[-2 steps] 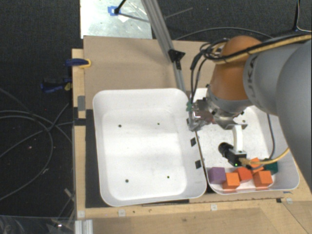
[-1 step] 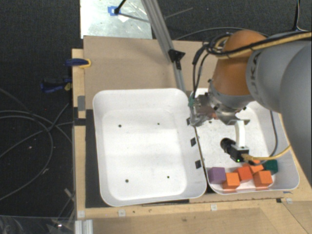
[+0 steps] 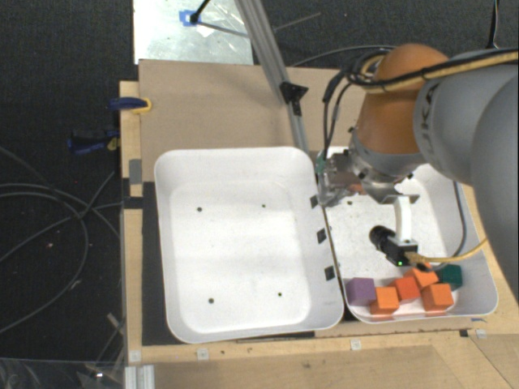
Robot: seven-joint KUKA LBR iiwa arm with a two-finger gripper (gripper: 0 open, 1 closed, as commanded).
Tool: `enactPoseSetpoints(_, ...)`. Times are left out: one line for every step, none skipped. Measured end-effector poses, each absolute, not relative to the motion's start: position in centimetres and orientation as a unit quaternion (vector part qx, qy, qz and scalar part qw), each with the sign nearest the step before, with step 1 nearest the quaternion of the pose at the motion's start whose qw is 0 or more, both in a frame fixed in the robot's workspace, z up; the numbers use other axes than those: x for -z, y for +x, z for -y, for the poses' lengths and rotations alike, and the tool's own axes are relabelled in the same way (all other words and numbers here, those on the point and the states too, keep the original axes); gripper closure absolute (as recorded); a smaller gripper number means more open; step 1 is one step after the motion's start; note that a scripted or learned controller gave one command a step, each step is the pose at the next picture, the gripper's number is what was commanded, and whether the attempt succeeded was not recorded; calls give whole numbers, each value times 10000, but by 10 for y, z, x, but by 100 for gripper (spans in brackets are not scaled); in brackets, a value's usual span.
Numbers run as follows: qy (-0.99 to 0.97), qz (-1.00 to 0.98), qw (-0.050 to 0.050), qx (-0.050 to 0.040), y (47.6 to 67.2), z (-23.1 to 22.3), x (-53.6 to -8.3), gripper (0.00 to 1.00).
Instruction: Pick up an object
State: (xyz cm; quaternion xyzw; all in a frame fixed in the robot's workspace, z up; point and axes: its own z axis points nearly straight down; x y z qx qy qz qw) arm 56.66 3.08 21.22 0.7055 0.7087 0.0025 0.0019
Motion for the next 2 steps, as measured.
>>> enactPoseSetpoints(7048, -7094, 24, -33, 567, -30, -223, 100)
enactPoseSetpoints(7038, -7103, 31, -39, 568, -30, -234, 100)
